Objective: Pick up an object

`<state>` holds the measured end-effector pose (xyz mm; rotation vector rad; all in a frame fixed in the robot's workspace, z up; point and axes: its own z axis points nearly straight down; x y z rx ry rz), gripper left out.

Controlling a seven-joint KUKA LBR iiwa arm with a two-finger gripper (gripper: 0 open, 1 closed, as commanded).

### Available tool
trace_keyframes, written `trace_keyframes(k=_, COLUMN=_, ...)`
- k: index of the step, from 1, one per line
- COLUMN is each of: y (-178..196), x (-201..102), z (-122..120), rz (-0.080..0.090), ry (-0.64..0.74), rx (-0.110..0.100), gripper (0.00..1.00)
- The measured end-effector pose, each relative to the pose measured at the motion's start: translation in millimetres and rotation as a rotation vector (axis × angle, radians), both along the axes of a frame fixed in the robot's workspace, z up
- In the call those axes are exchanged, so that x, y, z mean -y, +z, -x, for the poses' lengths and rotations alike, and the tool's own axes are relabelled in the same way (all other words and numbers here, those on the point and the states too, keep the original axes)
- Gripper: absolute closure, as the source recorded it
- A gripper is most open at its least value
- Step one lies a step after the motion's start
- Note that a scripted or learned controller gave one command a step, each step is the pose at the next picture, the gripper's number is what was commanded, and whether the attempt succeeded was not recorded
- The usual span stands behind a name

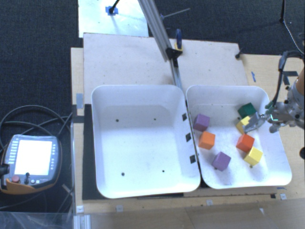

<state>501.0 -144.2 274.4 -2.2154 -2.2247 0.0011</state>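
The right bin [274, 175] holds several small blocks. A green block [247, 110] sits near its far right wall, with a yellow block [243, 123] just in front of it. A red-orange block [245, 142] and a second yellow block [253, 156] lie nearer the front. An orange block [207, 140] and two purple blocks [201, 122] [221, 161] are on the left side. My gripper [256, 121] reaches in from the right, low over the bin, its tip right against the first yellow block and below the green one.
The left bin [102, 142] stands beside the right one. A slanted metal post [157, 25] with a blue clamp [178, 37] rises behind the bins. A teach pendant [31, 163] with its cable lies on the floor at the left.
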Motion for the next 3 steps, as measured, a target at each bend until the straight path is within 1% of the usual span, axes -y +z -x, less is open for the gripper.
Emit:
trace_keyframes(k=1, y=2.0, x=0.0, z=-0.8, rz=0.001, ry=-0.001, rx=0.005, gripper=0.00)
trace_keyframes(k=2, y=-45.6, x=-8.3, z=-6.0, rz=0.000, ry=-0.002, rx=-0.001, gripper=0.00)
trace_keyframes(k=3, y=-89.4, x=-3.8, z=-1.4, rz=0.000, ry=-0.003, rx=-0.001, gripper=0.00)
